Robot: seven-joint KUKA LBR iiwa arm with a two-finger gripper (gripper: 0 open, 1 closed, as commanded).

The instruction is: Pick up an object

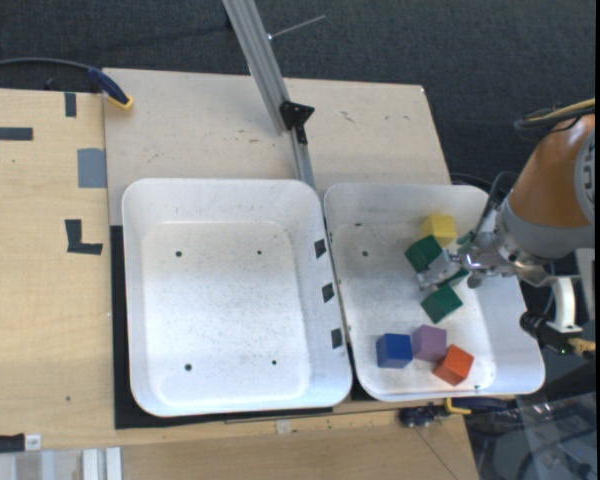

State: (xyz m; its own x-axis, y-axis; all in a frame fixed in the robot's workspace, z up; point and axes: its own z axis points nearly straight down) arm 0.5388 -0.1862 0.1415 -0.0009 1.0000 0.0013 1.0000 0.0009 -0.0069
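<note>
Two white bins share the tabletop (230, 138) — pincer (448, 273) low in the right bin (380, 218) between two green blocks (423, 253), its opening impossible to judge.

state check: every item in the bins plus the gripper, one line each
Gripper: low in right bin, between the two green blocks.
Yellow block: resting, near far wall.
Upper green block: resting, tilted.
Lower green block: resting, tilted.
Blue block: resting, beside purple.
Purple block: resting.
Orange block: resting, near corner.
</note>
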